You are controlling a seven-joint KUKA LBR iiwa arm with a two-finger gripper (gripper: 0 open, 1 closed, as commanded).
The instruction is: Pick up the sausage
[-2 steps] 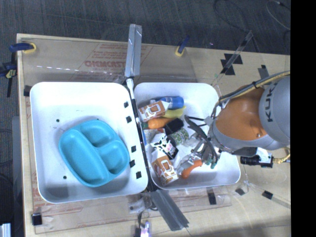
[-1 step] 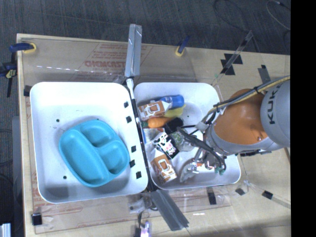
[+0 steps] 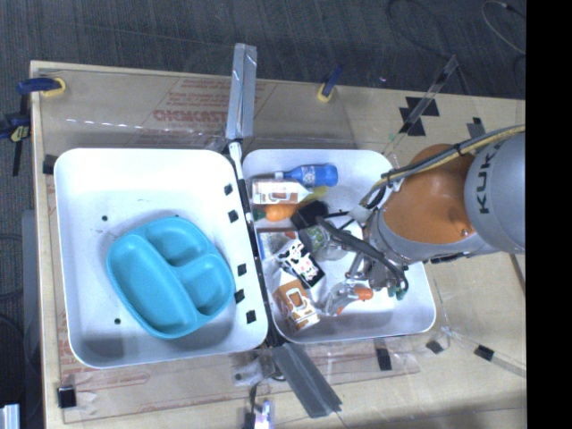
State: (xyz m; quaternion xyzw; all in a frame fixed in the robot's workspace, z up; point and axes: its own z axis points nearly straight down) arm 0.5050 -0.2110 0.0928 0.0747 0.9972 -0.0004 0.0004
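Counter (image 3: 107, 88) carries two white bins. Claw (image 3: 357, 284) hangs low in the right bin (image 3: 420, 315); finger state cannot be told. Sausage not identifiable among clutter.

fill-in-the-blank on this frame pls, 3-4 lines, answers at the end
1. The blue divided tray lies in the ___ bin.
2. The arm's gripper is over the ___ bin.
3. The bottle at the far end of that bin has a ___ cap.
4. The band above the arm's wrist is ___.

Missing words: left; right; blue; orange
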